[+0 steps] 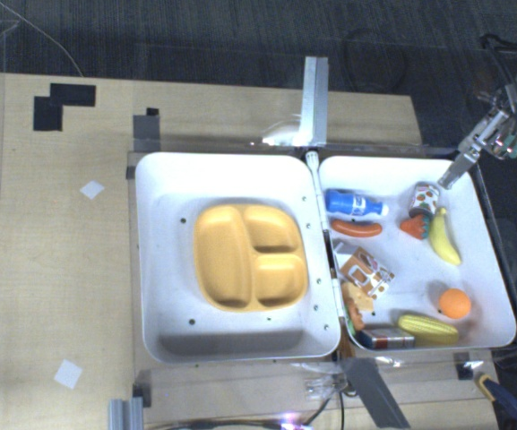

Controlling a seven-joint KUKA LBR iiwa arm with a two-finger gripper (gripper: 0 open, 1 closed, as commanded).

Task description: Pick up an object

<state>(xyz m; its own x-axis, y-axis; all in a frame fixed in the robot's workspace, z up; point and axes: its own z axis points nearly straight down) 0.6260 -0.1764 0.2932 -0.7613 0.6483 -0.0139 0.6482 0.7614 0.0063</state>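
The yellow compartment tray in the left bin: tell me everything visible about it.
The yellow compartment tray looks like smooth moulded plastic with rounded corners. It has one long section on its left and two smaller ones stacked on its right. It lies flat, face up, near the middle of the left white bin, with nothing in it or touching it.

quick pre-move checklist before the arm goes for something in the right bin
1. Pincer over the right bin's top right corner: ok.
2. Pincer carrying nothing: ok.
3. Pincer opening: cannot tell.
4. Nearest target in sight, small boxy toy just below left of pincer: ok.
5. Target stands apart: not ok, it touches the yellow banana.
6. Orange ball lies apart as a fallback: ok.
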